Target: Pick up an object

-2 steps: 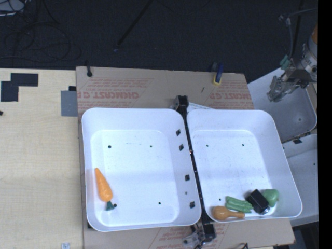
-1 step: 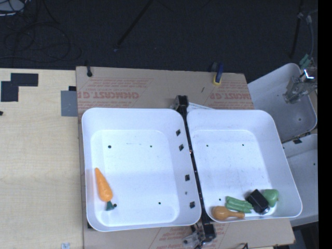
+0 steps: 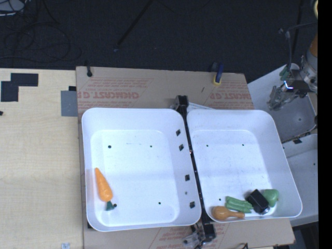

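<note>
Orange carrot [image 3: 102, 185] in left bin [image 3: 129, 122], black block [image 3: 258, 201] among toys in right bin [image 3: 233, 119], end effector [image 3: 284, 91] beyond it, grip state unclear

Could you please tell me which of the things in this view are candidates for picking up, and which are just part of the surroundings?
For the job:
carrot in the left bin
green pod, black block, green lump and orange piece in the right bin
claw

Lying about:
cardboard
blue clamp
cables
</note>
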`<action>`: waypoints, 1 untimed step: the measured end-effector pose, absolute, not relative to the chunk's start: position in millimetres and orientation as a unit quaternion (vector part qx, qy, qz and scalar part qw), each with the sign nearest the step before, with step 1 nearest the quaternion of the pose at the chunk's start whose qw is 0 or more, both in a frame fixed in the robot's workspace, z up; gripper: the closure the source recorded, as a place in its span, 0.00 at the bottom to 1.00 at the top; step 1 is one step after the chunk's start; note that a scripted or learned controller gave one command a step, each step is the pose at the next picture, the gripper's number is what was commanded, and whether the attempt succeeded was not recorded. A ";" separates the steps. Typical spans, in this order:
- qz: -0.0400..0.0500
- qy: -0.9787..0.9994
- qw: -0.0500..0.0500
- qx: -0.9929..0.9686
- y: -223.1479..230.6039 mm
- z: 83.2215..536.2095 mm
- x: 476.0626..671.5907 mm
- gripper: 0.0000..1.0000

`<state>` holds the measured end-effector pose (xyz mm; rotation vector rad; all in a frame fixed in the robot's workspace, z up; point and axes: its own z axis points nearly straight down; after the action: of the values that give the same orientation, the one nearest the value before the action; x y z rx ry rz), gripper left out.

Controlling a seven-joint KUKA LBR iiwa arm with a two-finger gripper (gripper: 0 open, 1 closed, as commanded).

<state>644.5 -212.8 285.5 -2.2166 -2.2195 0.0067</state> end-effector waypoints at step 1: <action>-0.001 -0.707 -0.002 -0.707 -209.9 341.4 644.2 1.00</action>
<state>644.2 -209.9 341.4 -2.2232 -2.2248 -0.0024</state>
